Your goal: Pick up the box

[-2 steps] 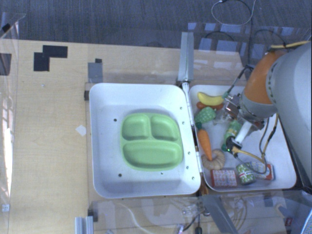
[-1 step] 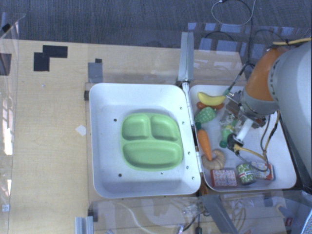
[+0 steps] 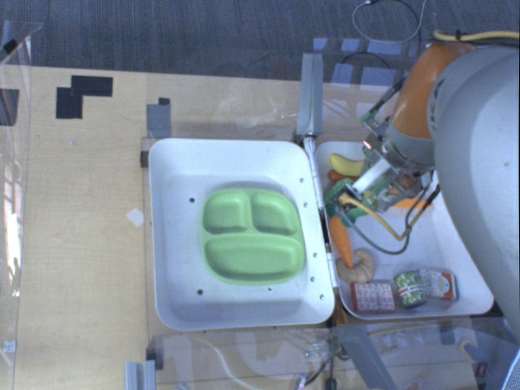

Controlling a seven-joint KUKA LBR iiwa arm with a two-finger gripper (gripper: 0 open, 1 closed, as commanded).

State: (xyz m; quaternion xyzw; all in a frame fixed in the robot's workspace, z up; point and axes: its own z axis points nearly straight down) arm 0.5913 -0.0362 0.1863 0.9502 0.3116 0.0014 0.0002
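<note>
The gripper (image 3: 357,195) sits low in the right bin (image 3: 463,295), over the clutter at its far-left side; can't tell how it's set, since wrist hardware and cables cover it. Just beyond it lies a banana (image 3: 346,166). On the near side of it a carrot (image 3: 341,242) runs along the bin's left wall, w/ a tan pastry-like item (image 3: 361,264) below that.

The box (image 3: 374,296) is well nearer the camera than the gripper, flat in the bin's near-left corner, touching or almost touching a green-and-orange packet (image 3: 424,288) on its right.

Judging by looks: small carton, prob. light, fairly stiff, printed faces likely a bit slick. Best hold is across its short sides (the packet crowds one long-axis end).

Left bin (image 3: 171,242) w/ green divided plate (image 3: 250,236) is well off to the gripper's left.
</note>
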